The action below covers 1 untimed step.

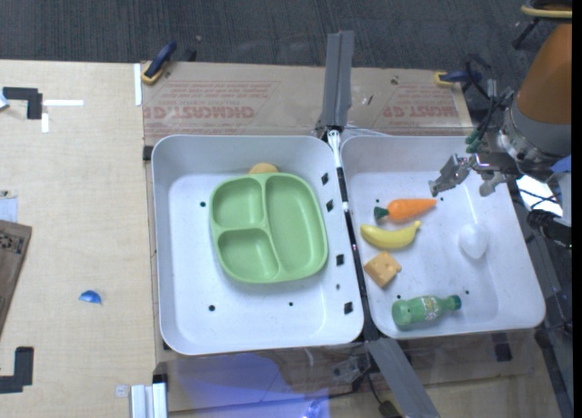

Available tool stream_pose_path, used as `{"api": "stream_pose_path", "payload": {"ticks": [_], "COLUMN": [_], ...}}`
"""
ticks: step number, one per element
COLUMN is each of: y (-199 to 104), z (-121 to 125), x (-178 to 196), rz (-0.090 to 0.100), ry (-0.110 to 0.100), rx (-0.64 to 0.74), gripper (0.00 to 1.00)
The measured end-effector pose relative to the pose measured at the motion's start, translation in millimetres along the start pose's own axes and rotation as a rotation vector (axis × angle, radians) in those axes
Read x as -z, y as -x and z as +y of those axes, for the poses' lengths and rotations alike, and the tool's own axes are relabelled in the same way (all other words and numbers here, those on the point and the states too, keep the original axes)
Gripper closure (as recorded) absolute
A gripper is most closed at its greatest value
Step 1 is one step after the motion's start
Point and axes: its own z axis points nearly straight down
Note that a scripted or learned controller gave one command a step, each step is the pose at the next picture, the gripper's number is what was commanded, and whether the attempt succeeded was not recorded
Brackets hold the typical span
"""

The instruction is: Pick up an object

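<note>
The right bin [509, 312] holds an orange carrot [409, 209], a yellow banana [391, 235], a tan-orange block [382, 268], a green bottle [425, 310] lying on its side, and a small white object [473, 242]. My gripper [469, 178] hangs over the bin's upper right part, just right of and above the carrot. Its two fingers are spread apart with nothing between them. The white object lies below the gripper, apart from it.
The left bin [182, 298] carries a green divided plate [269, 226] with a small yellow-orange item [264, 169] peeking out behind its far rim. A grey divider post [338, 80] rises between the bins at the back. Cables and clamps crowd the right edge.
</note>
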Motion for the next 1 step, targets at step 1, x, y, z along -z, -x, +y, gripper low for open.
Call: {"api": "stream_pose_path", "payload": {"ticks": [1], "y": [-56.8], "z": [2.8], "x": [-121.4], "rz": [0.0], "ry": [0.002], "rx": [0.047], "gripper": [0.0]}}
